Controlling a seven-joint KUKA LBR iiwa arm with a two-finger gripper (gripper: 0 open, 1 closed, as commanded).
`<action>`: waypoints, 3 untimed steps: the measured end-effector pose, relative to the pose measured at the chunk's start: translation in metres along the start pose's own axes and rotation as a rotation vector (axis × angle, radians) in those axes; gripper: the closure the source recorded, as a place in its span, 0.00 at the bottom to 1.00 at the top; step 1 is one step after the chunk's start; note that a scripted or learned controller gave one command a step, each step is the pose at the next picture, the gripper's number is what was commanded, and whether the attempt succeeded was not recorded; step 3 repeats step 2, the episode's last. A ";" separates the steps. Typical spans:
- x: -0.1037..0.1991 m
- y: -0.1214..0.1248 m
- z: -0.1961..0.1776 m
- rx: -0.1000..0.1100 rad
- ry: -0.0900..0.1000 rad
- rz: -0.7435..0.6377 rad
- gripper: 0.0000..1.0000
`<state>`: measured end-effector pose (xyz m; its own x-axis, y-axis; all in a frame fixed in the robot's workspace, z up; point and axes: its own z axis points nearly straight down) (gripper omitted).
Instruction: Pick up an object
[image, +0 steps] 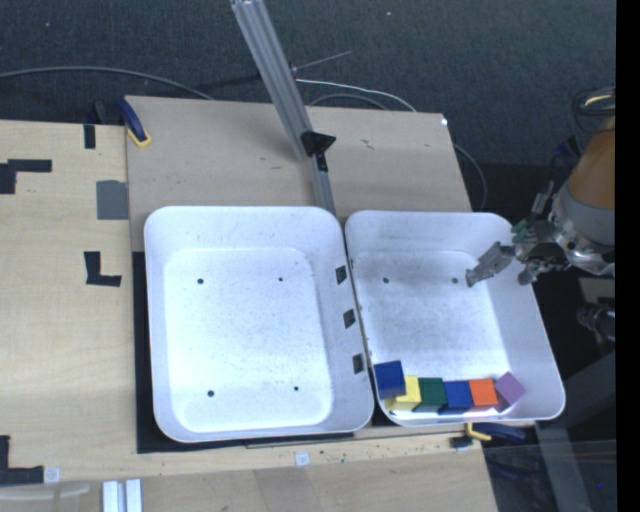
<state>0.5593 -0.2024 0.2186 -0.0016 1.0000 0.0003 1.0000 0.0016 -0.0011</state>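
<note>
A row of small blocks lies along the near wall of the right bin (520, 300): a blue block (389, 378), a yellow one (405, 399), a green one (431, 392), another blue (458, 395), an orange one (483, 392) and a purple one (510, 387). My gripper (506, 268) hangs over the right bin's far right part, well above and behind the blocks. Its fingers stand apart, open, with nothing between them.
The left bin (160, 300) sits beside the right one, joined by dark clips (349, 318). A slanted metal pole (283, 85) rises behind the bins. Cables (380, 95) lie at the bench's far edge, and black tape marks (95, 268) on the left board.
</note>
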 end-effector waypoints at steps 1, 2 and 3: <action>0.099 -0.036 0.041 0.005 0.003 -0.005 0.00; 0.095 -0.035 0.029 0.002 0.001 0.000 1.00; 0.095 -0.035 0.029 0.002 0.001 0.000 1.00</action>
